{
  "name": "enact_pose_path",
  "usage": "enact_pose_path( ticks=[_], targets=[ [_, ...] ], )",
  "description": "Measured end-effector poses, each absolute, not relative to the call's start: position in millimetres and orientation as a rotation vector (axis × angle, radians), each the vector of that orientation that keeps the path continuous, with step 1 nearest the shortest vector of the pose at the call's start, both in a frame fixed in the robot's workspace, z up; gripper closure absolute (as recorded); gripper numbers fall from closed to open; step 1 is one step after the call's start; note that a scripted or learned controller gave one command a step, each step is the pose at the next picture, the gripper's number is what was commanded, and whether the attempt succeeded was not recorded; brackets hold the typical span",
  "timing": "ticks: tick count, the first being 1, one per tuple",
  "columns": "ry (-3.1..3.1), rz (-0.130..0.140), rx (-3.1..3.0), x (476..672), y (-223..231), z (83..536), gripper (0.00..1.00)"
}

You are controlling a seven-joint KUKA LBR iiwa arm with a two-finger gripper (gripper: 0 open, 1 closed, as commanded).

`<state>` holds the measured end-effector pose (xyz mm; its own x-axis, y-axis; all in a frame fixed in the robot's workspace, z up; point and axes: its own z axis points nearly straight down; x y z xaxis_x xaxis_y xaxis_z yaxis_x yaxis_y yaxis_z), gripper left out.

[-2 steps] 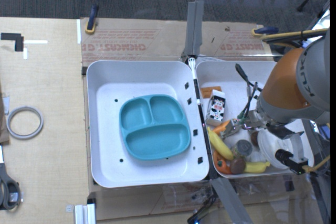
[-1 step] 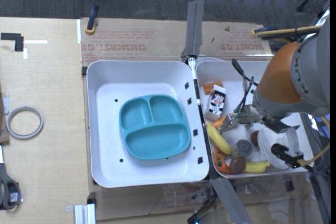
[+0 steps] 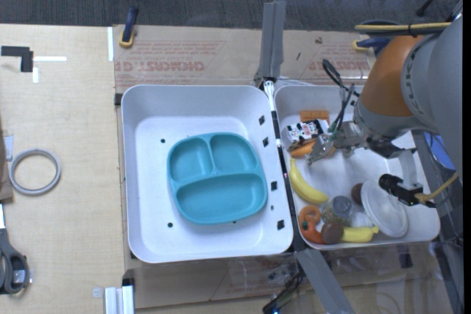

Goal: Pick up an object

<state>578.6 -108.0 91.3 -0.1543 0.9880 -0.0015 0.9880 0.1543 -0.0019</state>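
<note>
Your gripper (image 3: pixel 321 149) is low in the right bin (image 3: pixel 427 235), near its 10 o'clock part, and the arm (image 3: pixel 412 77) comes to it from 2 o'clock, so it reaches over the far wall and does not cross the pile at the front. Whether it is wide, narrow or holding something I cannot tell; the tip is small and mixes with the things under it. I think it is placed there because the nearest things to take lie just at this spot.

Touching or just beside the tip, at 9 o'clock, you see a carrot (image 3: pixel 302 149), orange and thin, lying flat. At 11 o'clock of the tip is a small box (image 3: pixel 304 129), white with dark marks, and an orange piece (image 3: pixel 315 115) behind it. My judgement is that one of these is the target, most likely the carrot, but which one is not sure.

At 6 o'clock of the tip lies a banana (image 3: pixel 305 186), yellow and curved, near the left wall of this bin. Further at 5 o'clock, along the front wall, things are crowded: a white lid (image 3: pixel 385 212), a second banana (image 3: pixel 359 234), an orange ring (image 3: pixel 310 220) and some round dark things that are hard to name.

In the left bin (image 3: pixel 140 158) a blue tray (image 3: pixel 217 177) with three parts lies alone in the middle, well apart from the gripper.
</note>
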Motion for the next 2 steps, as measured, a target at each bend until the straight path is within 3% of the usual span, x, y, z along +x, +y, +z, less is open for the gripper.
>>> enact_pose_path(
  ticks=[1,2],
  targets=[
    [-2.279,0.005,-2.162,611.4,-97.1,91.5,0.0],
    [-2.211,0.026,-2.213,647.2,-105.9,87.6,0.0]
  ],
)
